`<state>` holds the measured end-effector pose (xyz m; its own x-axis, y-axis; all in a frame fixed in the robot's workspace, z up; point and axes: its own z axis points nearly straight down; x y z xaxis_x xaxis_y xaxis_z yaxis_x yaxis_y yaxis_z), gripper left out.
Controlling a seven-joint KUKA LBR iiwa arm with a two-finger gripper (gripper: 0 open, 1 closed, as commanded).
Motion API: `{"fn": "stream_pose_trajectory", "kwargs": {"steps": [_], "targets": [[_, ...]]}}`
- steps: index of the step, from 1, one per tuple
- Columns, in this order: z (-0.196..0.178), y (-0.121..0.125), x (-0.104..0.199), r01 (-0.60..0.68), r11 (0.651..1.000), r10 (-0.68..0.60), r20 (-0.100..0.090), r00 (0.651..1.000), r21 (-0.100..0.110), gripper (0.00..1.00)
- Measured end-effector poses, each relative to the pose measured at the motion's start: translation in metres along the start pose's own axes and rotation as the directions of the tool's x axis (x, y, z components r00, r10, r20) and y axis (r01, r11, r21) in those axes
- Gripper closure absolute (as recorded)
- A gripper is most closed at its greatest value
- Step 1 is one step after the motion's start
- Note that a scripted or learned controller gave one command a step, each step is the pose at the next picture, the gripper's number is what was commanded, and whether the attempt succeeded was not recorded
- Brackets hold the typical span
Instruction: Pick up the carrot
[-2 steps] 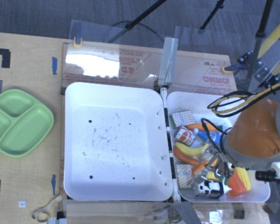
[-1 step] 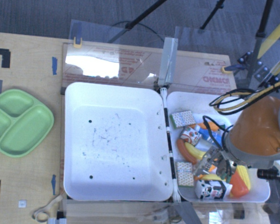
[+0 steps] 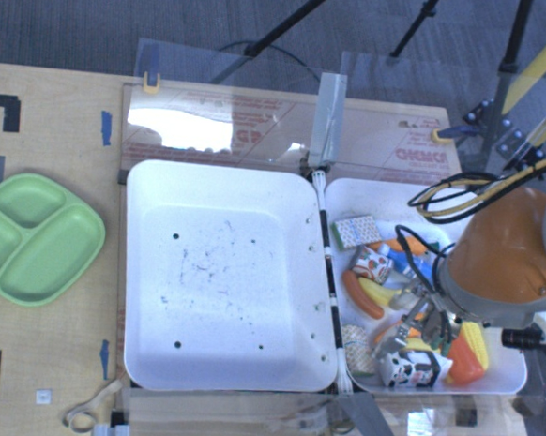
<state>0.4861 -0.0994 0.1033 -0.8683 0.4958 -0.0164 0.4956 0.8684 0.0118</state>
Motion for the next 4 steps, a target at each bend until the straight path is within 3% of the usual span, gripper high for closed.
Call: {"fn": "stream_pose_trajectory", "kwargs": {"steps": [1, 2, 3, 4], "targets": [[0.008, 0.023, -0.069, -0.068, 0.998, 0.068, -0.012, 0.998, 0.01, 0.0], [0.016, -0.014, -0.029, -0.518, 0.856, 0.518, -0.004, 0.856, 0.012, 0.0], [0.005, -0.013, -0.031, -0.518, 0.855, 0.518, 0.0, 0.855, 0.007, 1.0], [-0.158, 0.086, -0.014, -0.619, 0.785, 0.619, -0.004, 0.785, 0.018, 1.0]]}}
